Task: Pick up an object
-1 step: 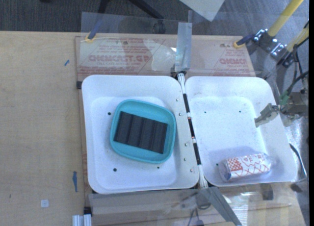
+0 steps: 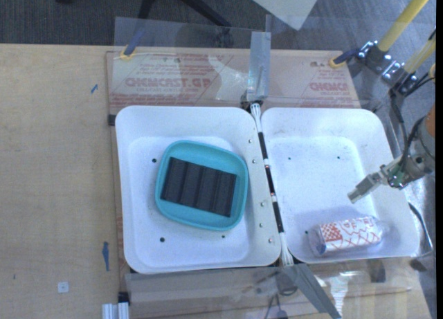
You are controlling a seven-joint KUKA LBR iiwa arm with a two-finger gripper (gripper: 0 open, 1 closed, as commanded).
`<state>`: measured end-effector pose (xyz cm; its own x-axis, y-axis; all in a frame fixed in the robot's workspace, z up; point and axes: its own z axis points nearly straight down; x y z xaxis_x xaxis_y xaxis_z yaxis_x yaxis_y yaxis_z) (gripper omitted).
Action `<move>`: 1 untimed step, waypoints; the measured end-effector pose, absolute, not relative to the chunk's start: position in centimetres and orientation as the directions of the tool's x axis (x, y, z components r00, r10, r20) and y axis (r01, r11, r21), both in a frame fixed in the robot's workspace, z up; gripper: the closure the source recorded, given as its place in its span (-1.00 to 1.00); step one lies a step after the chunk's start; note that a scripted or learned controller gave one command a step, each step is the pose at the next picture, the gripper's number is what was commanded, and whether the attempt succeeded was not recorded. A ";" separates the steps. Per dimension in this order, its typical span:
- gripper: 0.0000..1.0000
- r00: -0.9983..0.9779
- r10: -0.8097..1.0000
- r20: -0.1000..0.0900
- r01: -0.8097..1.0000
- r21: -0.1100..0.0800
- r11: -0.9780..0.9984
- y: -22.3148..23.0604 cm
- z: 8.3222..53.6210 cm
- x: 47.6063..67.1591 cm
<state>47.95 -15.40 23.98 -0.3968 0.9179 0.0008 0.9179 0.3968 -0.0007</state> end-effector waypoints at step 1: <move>-1.00 -0.620 0.784 -0.011 0.784 0.009 0.620 -13.8 12.7 48.4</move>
